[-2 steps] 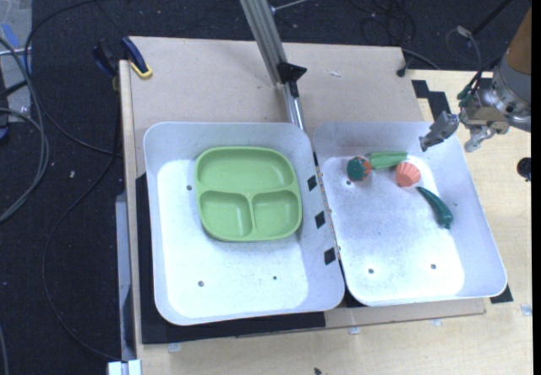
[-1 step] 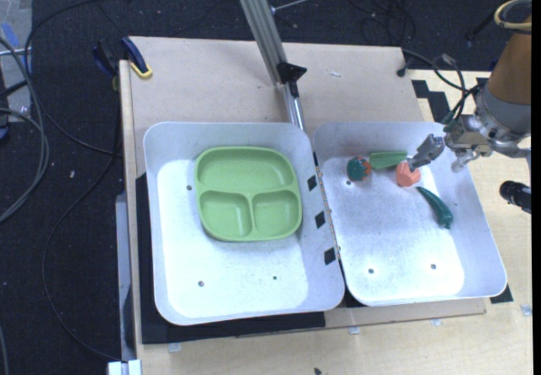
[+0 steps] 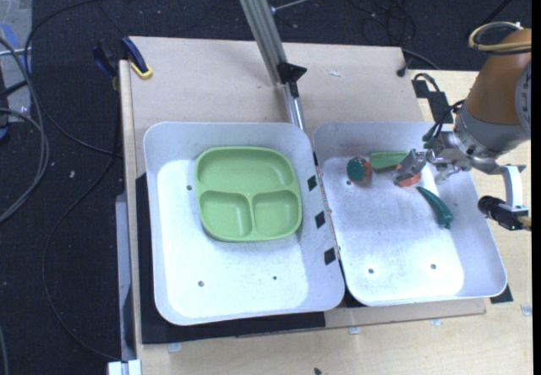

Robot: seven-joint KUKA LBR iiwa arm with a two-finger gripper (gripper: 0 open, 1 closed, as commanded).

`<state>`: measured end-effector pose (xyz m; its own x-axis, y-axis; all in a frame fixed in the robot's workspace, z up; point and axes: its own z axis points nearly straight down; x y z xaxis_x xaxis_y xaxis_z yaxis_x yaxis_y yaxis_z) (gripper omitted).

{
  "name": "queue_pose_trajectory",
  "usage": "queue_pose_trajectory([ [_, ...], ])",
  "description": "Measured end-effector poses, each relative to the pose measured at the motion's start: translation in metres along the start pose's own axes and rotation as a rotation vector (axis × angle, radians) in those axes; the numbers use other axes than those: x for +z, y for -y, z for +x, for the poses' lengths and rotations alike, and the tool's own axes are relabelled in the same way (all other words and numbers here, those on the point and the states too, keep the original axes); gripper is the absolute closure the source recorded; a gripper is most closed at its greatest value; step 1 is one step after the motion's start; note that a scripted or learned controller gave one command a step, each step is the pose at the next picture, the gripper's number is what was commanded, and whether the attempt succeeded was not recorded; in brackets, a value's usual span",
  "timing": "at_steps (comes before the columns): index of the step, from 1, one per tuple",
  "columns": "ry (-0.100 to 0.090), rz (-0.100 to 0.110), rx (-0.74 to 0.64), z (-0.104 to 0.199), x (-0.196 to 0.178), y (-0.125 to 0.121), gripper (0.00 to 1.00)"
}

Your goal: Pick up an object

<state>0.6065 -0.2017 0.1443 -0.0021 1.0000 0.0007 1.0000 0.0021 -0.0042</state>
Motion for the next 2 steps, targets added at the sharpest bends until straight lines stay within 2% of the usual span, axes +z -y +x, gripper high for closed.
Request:
queue_pose_trajectory([
  [1, 0.001, -0.002, 0.001, 0.001, 0.053, 0.000, 0.00],
  [2, 0.003, -0.007, 0.001, 0.000, 0.040, -0.001, 1.00],
])
